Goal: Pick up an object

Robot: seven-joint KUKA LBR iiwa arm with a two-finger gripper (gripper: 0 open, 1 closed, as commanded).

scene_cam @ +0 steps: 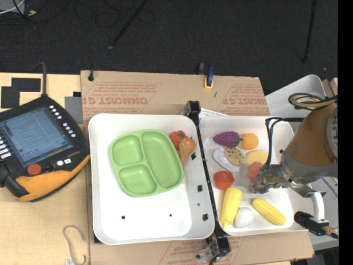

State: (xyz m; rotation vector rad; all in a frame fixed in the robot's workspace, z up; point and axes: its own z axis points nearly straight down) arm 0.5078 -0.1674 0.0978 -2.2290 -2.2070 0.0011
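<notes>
1. Grey arm, orange band, reaching into the right bin [287,127] from the right, and the gripper [268,180] hangs low over the toy food, near that bin's right wall.
2. Whether it is open or closed I cannot tell; the metal is a dark tangle, and nothing shows as held.
3. Nearest candidate: a small red piece [255,170], touching or just left of the gripper, partly hidden by it.
4. Just below the gripper lies the corn cob [268,211], long axis slanting down toward the bin's lower right corner.
5. Left of the corn stands the yellow bottle shape [230,204], with a white egg [244,217] at its foot and a red tomato [223,179] above it.
6. My call: a short drop onto the red piece looks easiest, though the crowding could spoil the grasp.
</notes>
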